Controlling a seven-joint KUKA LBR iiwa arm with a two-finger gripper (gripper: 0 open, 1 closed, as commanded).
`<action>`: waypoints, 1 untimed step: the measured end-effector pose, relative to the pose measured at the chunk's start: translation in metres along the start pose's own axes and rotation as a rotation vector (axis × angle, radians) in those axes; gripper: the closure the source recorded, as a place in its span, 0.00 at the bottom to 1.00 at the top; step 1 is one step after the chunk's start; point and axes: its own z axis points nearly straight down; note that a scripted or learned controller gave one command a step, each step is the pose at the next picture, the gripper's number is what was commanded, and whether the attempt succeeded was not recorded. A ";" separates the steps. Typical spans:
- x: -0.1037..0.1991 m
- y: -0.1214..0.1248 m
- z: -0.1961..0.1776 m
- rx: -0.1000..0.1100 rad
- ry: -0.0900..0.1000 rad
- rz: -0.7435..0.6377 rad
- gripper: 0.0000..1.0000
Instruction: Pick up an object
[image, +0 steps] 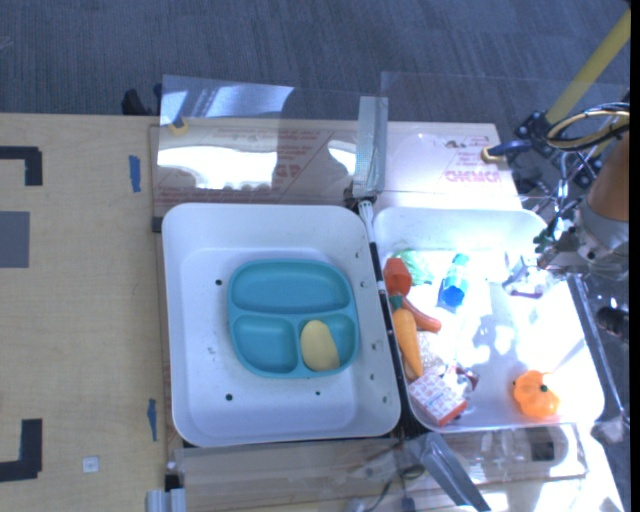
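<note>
Gripper (527, 277) above right white plastic bin (585, 395); finger state cannot be told.
Yellow oval potato-like piece (320, 346) lies in teal divided tray (290, 290), left bin (190, 320); orange pumpkin toy (536, 394) lies right.

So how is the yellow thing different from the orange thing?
The yellow thing is pale and oval; the orange thing is bright and rounder, with a dark spot on top. The yellow thing lies in a blue tray in the left bin; the orange thing lies straight on the right bin. Both are small.
</note>
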 end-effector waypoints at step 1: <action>0.029 0.009 0.050 -0.008 0.004 0.420 1.00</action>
